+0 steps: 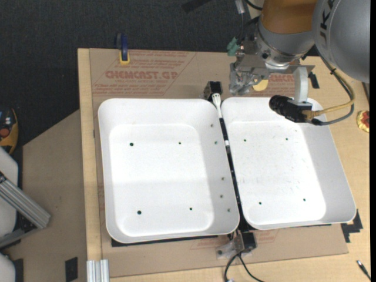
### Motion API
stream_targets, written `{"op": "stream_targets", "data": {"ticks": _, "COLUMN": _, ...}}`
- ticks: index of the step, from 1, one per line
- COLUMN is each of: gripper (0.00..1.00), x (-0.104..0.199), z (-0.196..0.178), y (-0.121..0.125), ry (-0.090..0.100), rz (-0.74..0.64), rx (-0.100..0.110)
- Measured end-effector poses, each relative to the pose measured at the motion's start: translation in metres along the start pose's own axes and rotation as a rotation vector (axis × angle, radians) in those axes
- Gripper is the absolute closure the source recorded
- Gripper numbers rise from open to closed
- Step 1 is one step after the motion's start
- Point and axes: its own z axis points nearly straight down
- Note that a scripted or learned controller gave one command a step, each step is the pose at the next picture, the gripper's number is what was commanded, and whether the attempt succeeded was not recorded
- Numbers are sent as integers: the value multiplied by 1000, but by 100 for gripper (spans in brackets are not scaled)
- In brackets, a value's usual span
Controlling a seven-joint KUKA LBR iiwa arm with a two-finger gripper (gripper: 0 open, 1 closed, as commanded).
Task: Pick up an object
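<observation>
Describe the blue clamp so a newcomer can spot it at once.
Start at the left white bin and go past its far rim to the brown board printed with red lettering. At that board's far left corner stands the clamp: small, with a blue handle and a yellow base, the only blue-and-yellow item there.

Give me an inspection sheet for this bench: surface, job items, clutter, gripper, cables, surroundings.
Surface: brown board bearing the left bin and right bin, side by side, rims touching at the middle.
Job's things: nothing seen in either bin; a small yellowish thing sits at the gripper, too small to tell what it is.
Clutter: blue-and-yellow clamp on the board's far edge; black clip at the bins' far junction.
Gripper: gripper above the right bin's far rim.
Cables: tan cable from a black fitting on the arm; black cable at the near edge.
Surroundings: dark carpet; aluminium rail at left.
</observation>
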Motion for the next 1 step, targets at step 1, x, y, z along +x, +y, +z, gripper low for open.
{"op": "stream_targets", "data": {"ticks": 1, "gripper": 100, "x": -20, "z": -33, "y": -5, "ry": 0, "rz": -1, "rx": 0}}
